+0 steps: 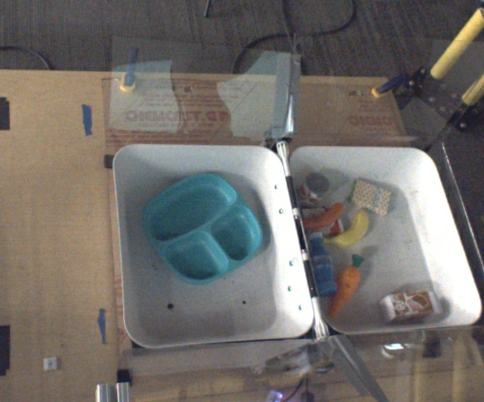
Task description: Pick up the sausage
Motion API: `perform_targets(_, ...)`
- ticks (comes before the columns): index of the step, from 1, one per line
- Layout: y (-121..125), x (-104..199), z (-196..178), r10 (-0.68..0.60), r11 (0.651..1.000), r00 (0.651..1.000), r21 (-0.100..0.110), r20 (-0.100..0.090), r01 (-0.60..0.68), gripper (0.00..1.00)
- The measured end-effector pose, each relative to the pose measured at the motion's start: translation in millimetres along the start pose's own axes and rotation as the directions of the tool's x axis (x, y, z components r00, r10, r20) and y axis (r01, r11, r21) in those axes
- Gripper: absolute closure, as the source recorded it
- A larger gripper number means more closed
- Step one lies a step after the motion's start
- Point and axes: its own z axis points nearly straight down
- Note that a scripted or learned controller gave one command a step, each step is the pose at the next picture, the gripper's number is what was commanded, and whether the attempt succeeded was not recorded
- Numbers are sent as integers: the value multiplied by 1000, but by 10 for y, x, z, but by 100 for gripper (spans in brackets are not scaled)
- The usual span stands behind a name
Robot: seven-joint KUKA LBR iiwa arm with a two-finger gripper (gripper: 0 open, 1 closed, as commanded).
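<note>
Slanted overhead view of both bins

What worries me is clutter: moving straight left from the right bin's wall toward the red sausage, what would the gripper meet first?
Probably the yellow banana, beside the red sausage; heights unclear.

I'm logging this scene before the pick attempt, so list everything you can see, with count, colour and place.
bins: 2, white, side by side on the bench, left bin, right bin
divided plate: 1, teal, left bin
sausage: 1, red-orange, right bin by the divider
banana: 1, yellow, right of the sausage
carrot: 1, orange, right bin, lower left
cracker: 1, pale, right bin, upper middle
carton: 1, brown and white, right bin's lower right
blue item: 1, by the divider
</note>
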Motion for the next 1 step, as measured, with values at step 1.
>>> perform_targets(1, 196, 106, 187, -175, 985, 984, 1, -2, 175, 100)
